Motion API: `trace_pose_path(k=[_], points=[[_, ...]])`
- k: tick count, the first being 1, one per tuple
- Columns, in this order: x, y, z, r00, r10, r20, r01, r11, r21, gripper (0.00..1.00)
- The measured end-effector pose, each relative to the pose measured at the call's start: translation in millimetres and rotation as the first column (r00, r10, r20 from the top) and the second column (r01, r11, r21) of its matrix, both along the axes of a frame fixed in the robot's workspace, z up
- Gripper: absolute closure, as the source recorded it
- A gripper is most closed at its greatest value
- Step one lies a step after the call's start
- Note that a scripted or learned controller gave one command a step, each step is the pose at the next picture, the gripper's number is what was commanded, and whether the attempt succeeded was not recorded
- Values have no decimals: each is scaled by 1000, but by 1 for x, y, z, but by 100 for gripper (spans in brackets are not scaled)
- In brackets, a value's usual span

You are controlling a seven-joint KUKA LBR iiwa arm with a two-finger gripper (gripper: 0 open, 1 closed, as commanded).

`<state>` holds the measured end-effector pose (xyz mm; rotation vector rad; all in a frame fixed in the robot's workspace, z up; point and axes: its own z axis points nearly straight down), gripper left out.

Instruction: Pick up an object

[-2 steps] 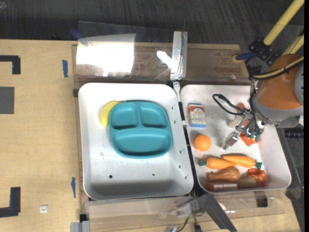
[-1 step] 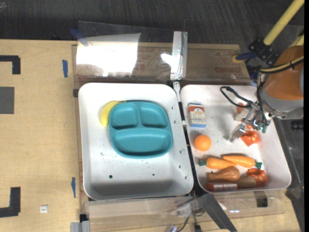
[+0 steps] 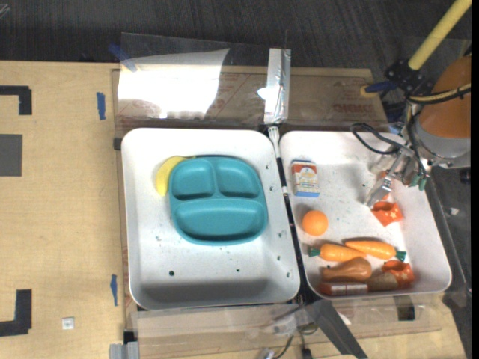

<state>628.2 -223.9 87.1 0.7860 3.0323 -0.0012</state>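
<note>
My gripper (image 3: 379, 192) hangs over the upper right part of the right bin (image 3: 338, 149), reaching in from the right. A small red-orange object (image 3: 388, 214) lies on the bin floor just below and right of its tip; I cannot tell whether they touch. Further left are an orange ball (image 3: 315, 222) and a small white and red carton (image 3: 304, 179). Two toy carrots (image 3: 352, 251) lie near the bin's front, with a brown drumstick-like piece (image 3: 347, 269) and a red piece (image 3: 402, 274) below them.
The left bin (image 3: 142, 223) holds a teal divided plate (image 3: 218, 199) with a yellow object (image 3: 164, 173) partly tucked under its left edge. A metal divider (image 3: 276, 88) stands behind the bins. Black cables (image 3: 374, 137) trail over the right bin's back corner.
</note>
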Motion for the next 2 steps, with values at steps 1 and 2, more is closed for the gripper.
trace_pose_path(k=[1,2], points=[[-10,42,1,1000,-24,-2,24,1000,3,0],[-6,41,15,1000,-22,12,22,1000,-2,100]])
